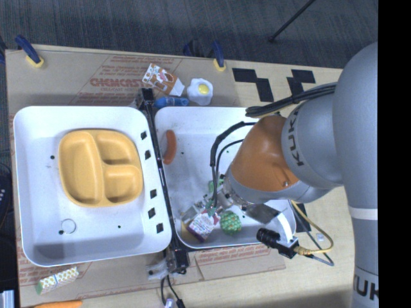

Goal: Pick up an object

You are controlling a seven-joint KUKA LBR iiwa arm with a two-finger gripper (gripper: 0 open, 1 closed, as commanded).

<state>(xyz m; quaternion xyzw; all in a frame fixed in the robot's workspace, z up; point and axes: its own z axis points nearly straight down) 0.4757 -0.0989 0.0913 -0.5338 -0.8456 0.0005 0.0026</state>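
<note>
Bench (115, 76) is wearing printed cardboard under two shallow white bins sitting side by side, with dark carpet-like floor running behind it. Blue clamps are pinning the cardboard at the far edge (29, 51). Left bin (38, 236) is holding a yellow divided tray (99, 167), lying flat and taking up most of its middle. Right bin (192, 124) is holding a reddish sausage-shaped piece (169, 145) lying along its left wall, well apart from the cluster at the near edge.

Outside the bins, on the far side, a small printed packet (157, 77), a blue item (171, 101) and a yellow-white round object (200, 90) are sitting near each other. A wrapped candy-like piece (58, 279) is lying on the cardboard near the left bin's near corner.

Likely pick candidates are bunching in the right bin's near part: a small carton with red and white print (203, 224), tilted, and a green ball-like item (230, 222) just beside it on the right. Both are looking small and cluttered; finer detail is too blurred to call.

My arm (321, 146) is reaching in from the right, orange band (260, 159) hanging over the right bin, wrist pointing down toward that cluster. My pincer (214, 205) is sitting just above the carton. Can't tell how far it is open or whether it is gripping anything; wrist is blocking the view.
</note>
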